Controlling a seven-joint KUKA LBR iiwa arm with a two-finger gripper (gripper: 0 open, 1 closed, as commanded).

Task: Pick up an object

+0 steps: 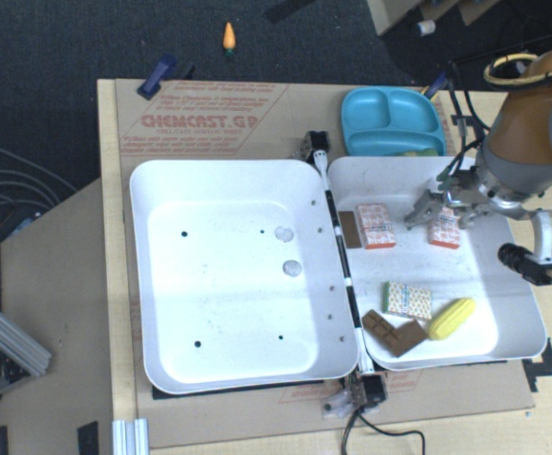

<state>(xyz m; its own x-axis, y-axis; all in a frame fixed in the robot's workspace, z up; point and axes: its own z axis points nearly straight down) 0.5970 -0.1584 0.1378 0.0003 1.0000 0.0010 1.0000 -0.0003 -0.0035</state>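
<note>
The right bin (518,335) holds several small items. A red-and-white packet (377,227) lies beside a brown bar (347,227) near the bin's left wall. A second red-and-white packet (445,234) lies right below my gripper (442,209), whose fingers are spread open on either side of it, low over the bin floor. Nothing is lifted. Nearer the front lie a patterned box (408,300), a yellow corn-like piece (451,318) and a brown angled chocolate piece (394,332).
The left bin (162,207) holds two small round pale discs (285,234) (292,269). A blue divided tray (393,121) sits behind the right bin. The arm's orange band (527,121) hangs over the right bin's far right corner.
</note>
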